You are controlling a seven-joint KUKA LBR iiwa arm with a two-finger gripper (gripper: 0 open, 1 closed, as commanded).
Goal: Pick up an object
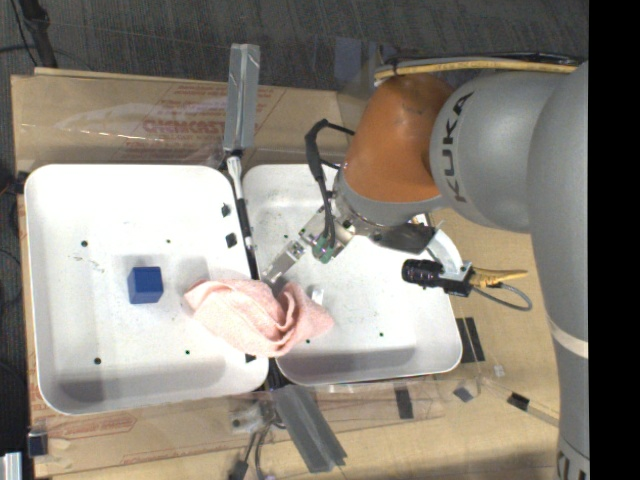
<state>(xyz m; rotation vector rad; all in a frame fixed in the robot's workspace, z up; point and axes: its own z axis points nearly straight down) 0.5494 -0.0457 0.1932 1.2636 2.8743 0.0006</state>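
Observation:
A crumpled pink cloth [256, 314] lies draped over the wall between the two bins, partly in each. A small blue cube [146, 284] sits in the left bin [60, 218], left of the cloth. My gripper [290, 282] reaches down from the orange-banded wrist [395, 148] into the right bin [400, 338]. Its tip is at the cloth's upper right edge, touching or just above it. Whether any cloth is pinched is unclear.
A grey upright bar [240, 98] stands at the back between the bins. A black plug with an orange-tipped cable [440, 274] hangs off the wrist over the right bin's right side. The arm covers much of the right bin's back.

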